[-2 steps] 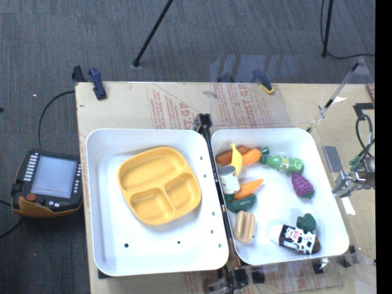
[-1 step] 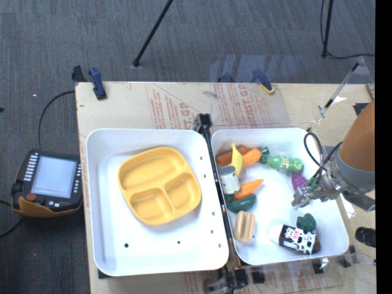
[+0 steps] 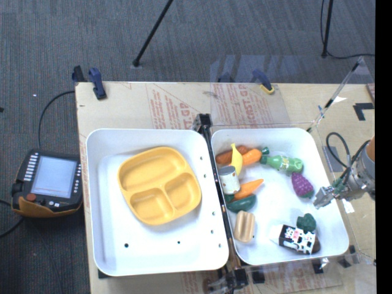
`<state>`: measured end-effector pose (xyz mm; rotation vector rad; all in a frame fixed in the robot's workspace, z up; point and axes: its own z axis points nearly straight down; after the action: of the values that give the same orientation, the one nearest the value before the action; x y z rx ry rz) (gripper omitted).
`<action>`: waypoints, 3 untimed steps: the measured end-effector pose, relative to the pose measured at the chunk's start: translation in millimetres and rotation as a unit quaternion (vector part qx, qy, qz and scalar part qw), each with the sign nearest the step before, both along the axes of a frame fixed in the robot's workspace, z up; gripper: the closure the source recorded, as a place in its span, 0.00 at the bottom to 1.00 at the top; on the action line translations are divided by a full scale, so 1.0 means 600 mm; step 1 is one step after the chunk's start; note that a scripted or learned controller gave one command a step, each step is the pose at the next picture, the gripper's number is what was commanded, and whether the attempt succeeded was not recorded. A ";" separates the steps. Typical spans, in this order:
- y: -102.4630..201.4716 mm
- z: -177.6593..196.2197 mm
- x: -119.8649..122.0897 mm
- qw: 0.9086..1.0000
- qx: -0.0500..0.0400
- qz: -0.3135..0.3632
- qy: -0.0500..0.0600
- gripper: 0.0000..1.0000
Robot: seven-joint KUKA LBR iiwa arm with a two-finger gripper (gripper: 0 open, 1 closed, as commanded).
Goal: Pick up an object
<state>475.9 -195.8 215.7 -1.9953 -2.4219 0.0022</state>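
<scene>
Clustered in the right bin [image 3: 278, 136]: a purple grape bunch [image 3: 302, 185], knobbly and glossy, lying nearest the gripper [image 3: 324, 196]; a green bottle-shaped piece [image 3: 283, 162] just above it; a carrot [image 3: 253, 157] and a yellow banana [image 3: 236, 157] touching; a small tin [image 3: 229, 179] beside a second carrot [image 3: 250, 187] and a dark green vegetable [image 3: 240, 202]; a tan ridged bread-like block [image 3: 244, 226]; a black-and-white carton [image 3: 298, 239] with a green lump [image 3: 306, 222] at its top edge. All smooth moulded toy food by the look of it, rounded and likely slippery. Poised at the bin's right rim, not yet over any piece, nothing between the fingers; spread of those fingers too small and blurred to tell. Approach stage, by this reading: no pick begun. Next, probably, reaching inward over the grapes or the carton and descending squarely on one isolated piece. Beyond, in the left bin [image 3: 98, 164], a yellow compartment tray [image 3: 159, 184], matte plastic.
</scene>
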 end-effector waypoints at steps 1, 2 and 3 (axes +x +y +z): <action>0.073 -0.056 0.057 0.999 0.002 0.051 0.002 1.00; 0.219 -0.051 0.107 0.999 0.002 0.050 0.001 1.00; 0.216 -0.051 0.106 0.999 0.001 0.048 0.001 0.00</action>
<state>539.5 -66.2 185.1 -1.8746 -2.5132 0.0038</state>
